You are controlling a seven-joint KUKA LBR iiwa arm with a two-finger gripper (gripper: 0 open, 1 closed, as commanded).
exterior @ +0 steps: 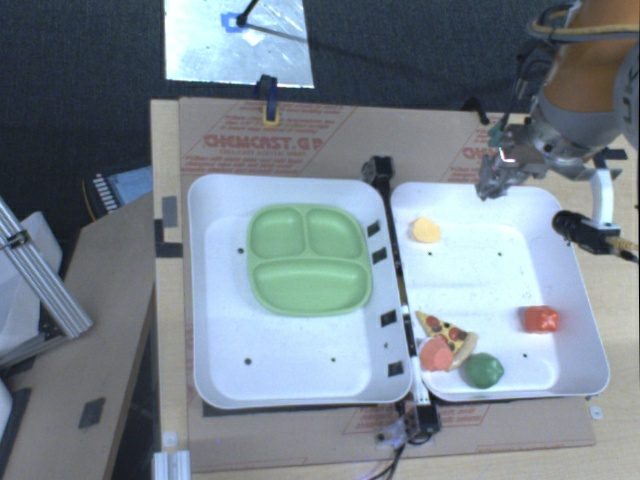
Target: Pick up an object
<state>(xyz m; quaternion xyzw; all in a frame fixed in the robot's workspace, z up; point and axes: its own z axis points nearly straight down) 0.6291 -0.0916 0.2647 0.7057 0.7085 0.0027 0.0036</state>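
Small rounded yellow piece [426, 231] (pale, glossy) sits near the claw [492, 187], grip unreadable.

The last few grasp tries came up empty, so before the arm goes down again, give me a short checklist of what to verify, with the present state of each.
1. Gripper carries nothing from an earlier try: ok, nothing shows below it as it hangs over the right bin's far edge.
2. Finger opening: cannot tell, the tip is too small and blurred.
3. Nearest target free-standing: ok, the yellow piece lies alone on bare bin floor.
4. Red block free-standing: ok, it lies apart near the right wall.
5. Front cluster separable: not ok, the pizza slice toy, a pink piece and the green ball lie packed together.
6. Green divided plate out of the way: ok, it sits in the left bin.
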